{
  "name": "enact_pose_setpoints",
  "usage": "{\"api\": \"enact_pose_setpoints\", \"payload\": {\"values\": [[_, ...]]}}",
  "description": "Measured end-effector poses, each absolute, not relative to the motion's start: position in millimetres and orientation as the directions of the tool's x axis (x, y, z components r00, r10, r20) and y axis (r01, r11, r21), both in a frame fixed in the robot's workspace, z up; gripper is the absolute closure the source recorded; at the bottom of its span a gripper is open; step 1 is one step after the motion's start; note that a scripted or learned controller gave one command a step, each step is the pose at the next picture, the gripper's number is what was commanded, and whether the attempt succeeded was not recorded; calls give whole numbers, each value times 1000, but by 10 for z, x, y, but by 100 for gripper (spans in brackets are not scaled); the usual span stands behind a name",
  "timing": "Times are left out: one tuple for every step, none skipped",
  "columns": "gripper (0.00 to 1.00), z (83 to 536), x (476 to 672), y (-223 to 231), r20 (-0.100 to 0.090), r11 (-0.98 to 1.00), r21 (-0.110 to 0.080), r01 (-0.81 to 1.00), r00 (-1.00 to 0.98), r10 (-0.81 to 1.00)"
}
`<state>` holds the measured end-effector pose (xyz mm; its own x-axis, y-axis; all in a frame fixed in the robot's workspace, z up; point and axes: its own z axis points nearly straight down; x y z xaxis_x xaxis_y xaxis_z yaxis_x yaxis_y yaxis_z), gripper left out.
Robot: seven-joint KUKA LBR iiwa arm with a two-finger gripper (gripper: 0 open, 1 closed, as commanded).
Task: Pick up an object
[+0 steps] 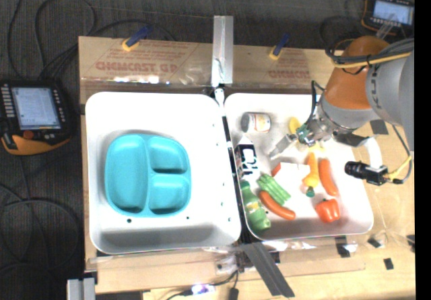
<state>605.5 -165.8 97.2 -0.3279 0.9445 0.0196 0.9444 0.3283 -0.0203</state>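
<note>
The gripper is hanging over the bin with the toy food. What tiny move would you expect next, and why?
Probably a short drop straight down: the gripper hovers in the right bin with nothing visibly held, and the yellow pepper lies just below it.

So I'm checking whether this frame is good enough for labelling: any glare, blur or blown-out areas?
In the camera view, the white bins are bright, near washed out along the rims; the gripper looks soft and small, its detail hard to read; the turquoise tray is evenly lit, and the toy vegetables stay distinct in colour.
</note>
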Motion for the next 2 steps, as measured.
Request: {"api": "enact_pose_setpoints", "payload": {"values": [[0, 895, 6700, -1949, 6, 367, -2, 930, -367, 930], [0, 893, 6171, -2118, -9, 666, 5, 746, -666, 746]]}}
